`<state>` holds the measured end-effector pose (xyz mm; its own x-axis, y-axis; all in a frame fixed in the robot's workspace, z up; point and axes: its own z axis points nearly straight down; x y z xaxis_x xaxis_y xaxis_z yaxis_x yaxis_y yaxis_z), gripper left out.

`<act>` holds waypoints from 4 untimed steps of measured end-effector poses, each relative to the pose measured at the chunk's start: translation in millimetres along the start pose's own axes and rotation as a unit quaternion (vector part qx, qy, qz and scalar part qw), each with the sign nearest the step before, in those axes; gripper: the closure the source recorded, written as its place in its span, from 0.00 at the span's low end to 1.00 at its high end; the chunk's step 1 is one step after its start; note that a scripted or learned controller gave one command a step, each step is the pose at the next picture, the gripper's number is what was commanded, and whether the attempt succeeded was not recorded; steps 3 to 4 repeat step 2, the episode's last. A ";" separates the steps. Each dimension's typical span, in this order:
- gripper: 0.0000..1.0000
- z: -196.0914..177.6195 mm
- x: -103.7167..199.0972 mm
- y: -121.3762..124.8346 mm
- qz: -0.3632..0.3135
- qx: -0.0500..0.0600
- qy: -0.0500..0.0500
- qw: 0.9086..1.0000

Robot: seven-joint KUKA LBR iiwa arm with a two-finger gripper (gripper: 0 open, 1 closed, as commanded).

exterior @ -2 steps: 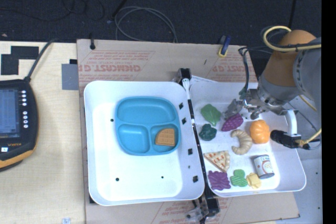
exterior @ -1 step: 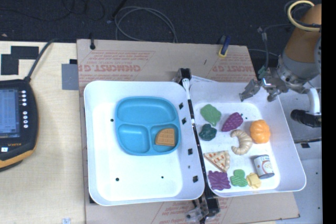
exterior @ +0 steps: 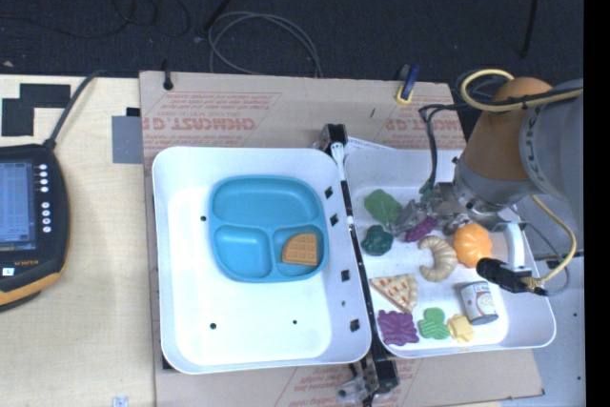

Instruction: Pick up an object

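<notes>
The right bin [exterior: 534, 331] holds several toy foods: a green leafy piece [exterior: 383, 203], a dark green piece [exterior: 376, 240], a small purple piece [exterior: 420, 228], a croissant [exterior: 438, 258], an orange [exterior: 471, 244], a pizza slice [exterior: 396, 290], a purple cluster [exterior: 398, 327], a green piece [exterior: 434, 324], a yellow piece [exterior: 460, 329] and a small can [exterior: 478, 302]. My gripper [exterior: 426, 208] reaches in from the right and sits low over the bin's upper middle, just above the small purple piece, between the green leafy piece and the orange.
The left bin [exterior: 181, 300] carries a blue compartment plate [exterior: 257, 229] with a brown waffle-like piece [exterior: 301, 250] in its lower right section. A divider with black clips [exterior: 348, 243] separates the bins. A teach pendant [exterior: 24, 219] lies at the far left.
</notes>
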<state>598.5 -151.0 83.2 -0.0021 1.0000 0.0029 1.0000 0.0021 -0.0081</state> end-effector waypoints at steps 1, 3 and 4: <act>1.00 -16.3 -3.2 3.5 0.002 -0.004 -0.001 1.000; 1.00 -110.1 80.4 13.3 -0.003 -0.007 0.000 1.000; 1.00 -110.1 80.4 13.3 -0.003 -0.007 0.000 1.000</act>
